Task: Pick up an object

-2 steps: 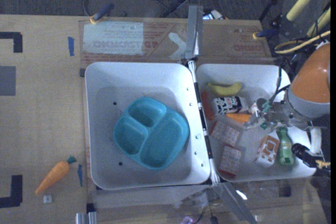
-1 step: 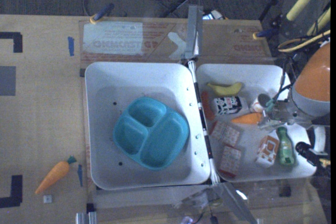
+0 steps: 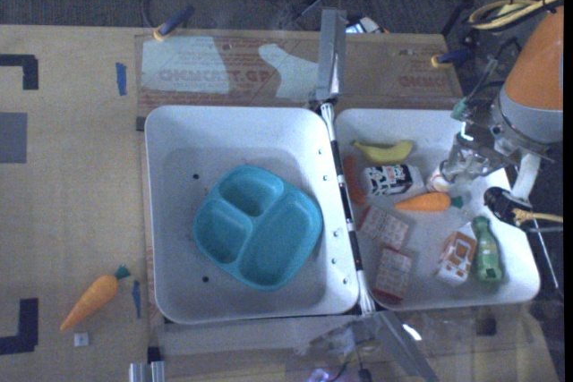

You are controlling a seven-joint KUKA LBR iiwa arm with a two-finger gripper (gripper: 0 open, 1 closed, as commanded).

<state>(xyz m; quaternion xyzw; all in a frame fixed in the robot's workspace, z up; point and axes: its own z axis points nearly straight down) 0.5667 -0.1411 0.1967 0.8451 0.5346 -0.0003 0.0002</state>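
My gripper (image 3: 455, 170) hangs over the right bin (image 3: 421, 123), near its right side, just above the orange carrot (image 3: 423, 203). A small pale object sits right under the fingertips at the carrot's upper right end. Around it lie a yellow banana (image 3: 383, 150), a black-and-white milk carton (image 3: 388, 180), a green bottle (image 3: 486, 251), a white and orange carton (image 3: 457, 258) and two flat patterned packets (image 3: 388, 228). Nothing shows clearly between the fingers.
The left bin (image 3: 170, 139) holds a teal divided plate (image 3: 258, 224). A second carrot (image 3: 89, 300) lies on the bench outside the bins at lower left. A metal divider (image 3: 329, 58) stands between the bins at the back.
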